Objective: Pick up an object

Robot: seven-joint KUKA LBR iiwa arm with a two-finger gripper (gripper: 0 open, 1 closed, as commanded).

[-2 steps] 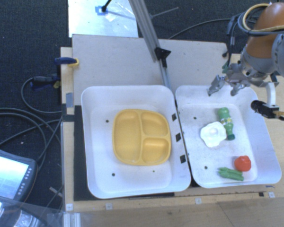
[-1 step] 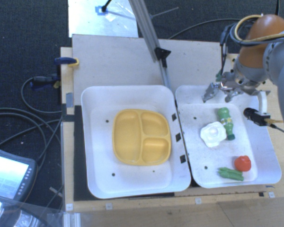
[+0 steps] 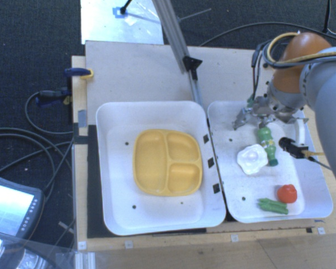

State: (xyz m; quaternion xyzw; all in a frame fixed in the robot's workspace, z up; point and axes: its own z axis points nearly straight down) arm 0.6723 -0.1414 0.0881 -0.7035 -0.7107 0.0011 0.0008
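Note:
My gripper [image 3: 265, 120] hangs over the back of the right bin [image 3: 313, 206], its fingers spread open with nothing between them. Just in front of it, a small green bottle [image 3: 267, 143] lies on the bin floor, its near end by a white fried-egg toy [image 3: 251, 159]. Nearer the front of that bin sit a red tomato [image 3: 287, 193] and a green pepper-like piece [image 3: 273, 206]. The grey arm with its orange band [image 3: 302, 55] comes in from the upper right.
The left bin [image 3: 117, 206] holds a yellow divided plate [image 3: 168, 162]. A grey pole [image 3: 173, 32] slants down to the bins' shared back corner. Black clips [image 3: 210, 162] sit along the divide between the bins. Cables and a pendant lie on the floor at left.

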